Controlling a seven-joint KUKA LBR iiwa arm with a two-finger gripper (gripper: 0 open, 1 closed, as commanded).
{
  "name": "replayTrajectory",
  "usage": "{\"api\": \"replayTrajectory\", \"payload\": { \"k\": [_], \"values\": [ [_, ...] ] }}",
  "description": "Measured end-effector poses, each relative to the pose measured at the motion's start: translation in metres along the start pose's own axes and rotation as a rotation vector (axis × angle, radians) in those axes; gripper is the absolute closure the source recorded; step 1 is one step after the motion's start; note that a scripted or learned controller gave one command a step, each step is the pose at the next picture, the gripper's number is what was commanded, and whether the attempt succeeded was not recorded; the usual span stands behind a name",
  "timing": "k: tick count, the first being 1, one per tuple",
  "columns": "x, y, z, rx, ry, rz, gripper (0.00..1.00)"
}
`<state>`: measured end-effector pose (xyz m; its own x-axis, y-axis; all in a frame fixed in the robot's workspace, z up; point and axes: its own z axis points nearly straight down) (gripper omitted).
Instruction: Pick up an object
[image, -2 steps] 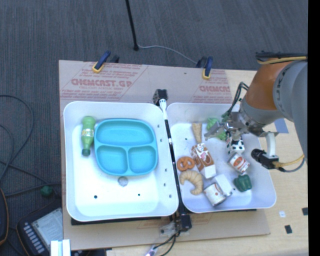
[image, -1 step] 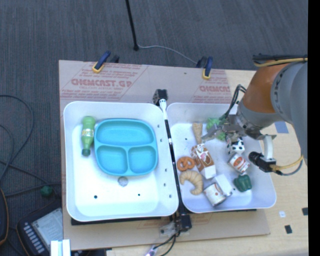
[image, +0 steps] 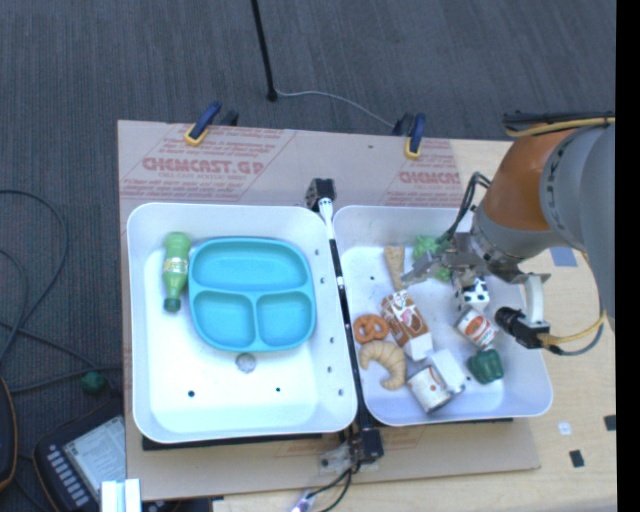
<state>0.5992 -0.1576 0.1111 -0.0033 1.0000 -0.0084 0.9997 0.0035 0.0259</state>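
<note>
Grey metal gripper (image: 437, 262) hangs low in the right white bin (image: 530, 400), near a small green toy (image: 428, 244). I cannot tell its grip. Toy food lies piled there for easy picking.

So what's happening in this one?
A grey robot arm reaches from the right over the right bin, which holds toy food: a croissant, a pretzel, a green pepper. Its pincer hovers near the bin's upper middle, with nothing visibly held. The left bin holds a blue tray and a green bottle.
</note>
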Motion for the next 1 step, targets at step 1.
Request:
{"api": "replayTrajectory", "payload": {
  "k": [1],
  "values": [
    [0.0094, -0.0145, 0.0131, 0.026, 0.008, 0.003, 0.0]
  ]
}}
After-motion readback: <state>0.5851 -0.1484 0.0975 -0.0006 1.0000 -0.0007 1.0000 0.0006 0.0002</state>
